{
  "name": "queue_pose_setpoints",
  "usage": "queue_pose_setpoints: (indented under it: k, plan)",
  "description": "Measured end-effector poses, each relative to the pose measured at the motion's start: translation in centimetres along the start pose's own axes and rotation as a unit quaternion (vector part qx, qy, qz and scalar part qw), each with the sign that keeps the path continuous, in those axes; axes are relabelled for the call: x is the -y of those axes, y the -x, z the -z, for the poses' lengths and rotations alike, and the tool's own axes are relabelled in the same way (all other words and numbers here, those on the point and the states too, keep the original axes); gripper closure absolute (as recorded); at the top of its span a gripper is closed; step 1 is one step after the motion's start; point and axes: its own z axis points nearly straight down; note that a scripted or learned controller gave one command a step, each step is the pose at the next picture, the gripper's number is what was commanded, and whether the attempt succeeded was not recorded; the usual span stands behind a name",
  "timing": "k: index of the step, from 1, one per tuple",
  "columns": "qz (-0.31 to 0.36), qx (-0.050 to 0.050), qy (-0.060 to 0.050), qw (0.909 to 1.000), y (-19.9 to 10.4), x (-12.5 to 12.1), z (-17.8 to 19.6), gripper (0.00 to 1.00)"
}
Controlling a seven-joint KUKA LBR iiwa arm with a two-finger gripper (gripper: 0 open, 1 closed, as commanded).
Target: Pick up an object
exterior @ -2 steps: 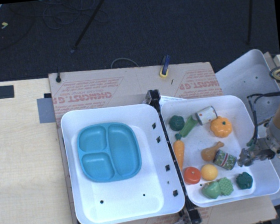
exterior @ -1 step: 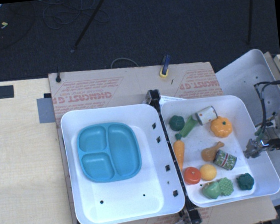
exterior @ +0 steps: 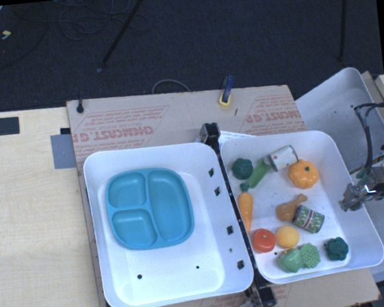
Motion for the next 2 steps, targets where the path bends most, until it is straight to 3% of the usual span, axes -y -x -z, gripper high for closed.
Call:
queue_pose_setpoints:
  k: [2]
  plan:
    - [0.002, -0.001, -0.001, 1.0000, -10.2, -2.2, 0.0, 1.00]
